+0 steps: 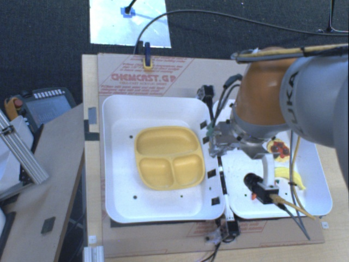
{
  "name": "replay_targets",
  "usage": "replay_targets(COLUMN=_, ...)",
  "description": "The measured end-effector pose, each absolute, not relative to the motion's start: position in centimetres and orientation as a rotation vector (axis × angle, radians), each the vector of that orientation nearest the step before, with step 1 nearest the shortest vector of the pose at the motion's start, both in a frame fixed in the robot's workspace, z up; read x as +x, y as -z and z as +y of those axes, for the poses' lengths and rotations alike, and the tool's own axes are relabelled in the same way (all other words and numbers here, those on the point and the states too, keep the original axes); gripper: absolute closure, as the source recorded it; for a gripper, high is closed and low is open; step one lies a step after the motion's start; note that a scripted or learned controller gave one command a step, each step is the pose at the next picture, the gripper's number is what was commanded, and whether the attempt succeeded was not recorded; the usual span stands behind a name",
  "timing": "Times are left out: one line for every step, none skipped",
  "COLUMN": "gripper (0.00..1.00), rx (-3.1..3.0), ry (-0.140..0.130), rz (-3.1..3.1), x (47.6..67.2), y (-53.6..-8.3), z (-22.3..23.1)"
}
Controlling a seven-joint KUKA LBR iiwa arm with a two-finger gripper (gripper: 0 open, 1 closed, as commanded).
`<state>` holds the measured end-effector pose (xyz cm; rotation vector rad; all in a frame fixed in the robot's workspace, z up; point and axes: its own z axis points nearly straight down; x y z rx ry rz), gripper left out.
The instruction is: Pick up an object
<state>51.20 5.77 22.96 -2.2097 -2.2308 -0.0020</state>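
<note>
A yellow plate (169, 157) with three compartments lies flat in the middle of the left white bin (117, 146). In the right white bin (322, 195) a small red item with dark spots (279, 148) peeks out beside the arm, and a yellow banana-shaped piece (289, 177) lies just below it. My gripper (219, 142) hangs low over the right bin's left edge, close to the wall between the two bins and beside the plate's right rim. The bulky grey and orange wrist hides much of the right bin.
Brown cardboard (142, 75) lies under the far side of both bins. Clips and cables run along the gap between the bins (221, 184). A pendant and a wooden bench (49, 146) stand off to the left.
</note>
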Motion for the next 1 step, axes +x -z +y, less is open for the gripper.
replay_targets(gripper=1.00, rx=-2.211, ry=0.001, rz=-2.230, x=50.20, y=-21.59, z=10.85)
